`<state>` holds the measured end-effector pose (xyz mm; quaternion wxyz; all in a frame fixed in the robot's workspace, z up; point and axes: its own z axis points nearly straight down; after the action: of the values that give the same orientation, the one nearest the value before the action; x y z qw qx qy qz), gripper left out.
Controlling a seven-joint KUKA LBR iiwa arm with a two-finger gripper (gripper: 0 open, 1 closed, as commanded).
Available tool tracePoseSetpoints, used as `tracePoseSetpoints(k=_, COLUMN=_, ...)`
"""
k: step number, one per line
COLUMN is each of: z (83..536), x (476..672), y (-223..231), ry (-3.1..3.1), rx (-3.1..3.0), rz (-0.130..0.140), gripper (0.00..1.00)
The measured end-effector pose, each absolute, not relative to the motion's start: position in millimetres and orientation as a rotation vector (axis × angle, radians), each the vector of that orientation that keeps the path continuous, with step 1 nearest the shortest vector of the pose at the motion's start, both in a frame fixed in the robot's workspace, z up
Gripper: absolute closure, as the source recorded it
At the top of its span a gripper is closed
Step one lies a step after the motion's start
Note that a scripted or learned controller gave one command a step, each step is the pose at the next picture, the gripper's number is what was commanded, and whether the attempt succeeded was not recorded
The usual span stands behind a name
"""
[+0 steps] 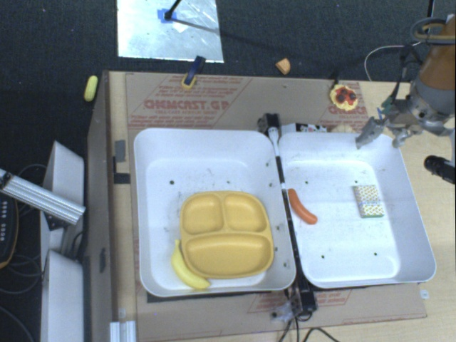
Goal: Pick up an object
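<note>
Right bin [399, 262]: sausage [302, 206] near left wall; patterned block [368, 200] well apart, open floor between.
Left bin [153, 191]: yellow tray [226, 234], banana [187, 269] touching it.
Gripper [381, 132]: fingers spread, holding nothing, above right bin's far edge.

The arm [434, 84] was grey with an orange band above the wrist. Thin pale cables looped beside it. Its end effector [382, 132] was grey metal with two fingers.

Foil sheet [169, 18], cardboard base [199, 98], cables [18, 262]
</note>
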<state>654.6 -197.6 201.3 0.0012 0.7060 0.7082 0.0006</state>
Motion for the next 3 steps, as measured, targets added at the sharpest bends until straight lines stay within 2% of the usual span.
tracePoseSetpoints(k=1, z=147.1, x=609.0, y=-140.3, ry=2.227, rx=2.216, rz=0.001, gripper=0.0)
tracePoseSetpoints(k=2, z=84.0, x=572.2, y=-114.0, ry=2.223, rx=2.22, rz=0.001, gripper=0.0)
tracePoseSetpoints(k=3, z=85.0, x=519.8, y=-202.7, ry=2.232, rx=2.219, rz=0.008, gripper=0.0)
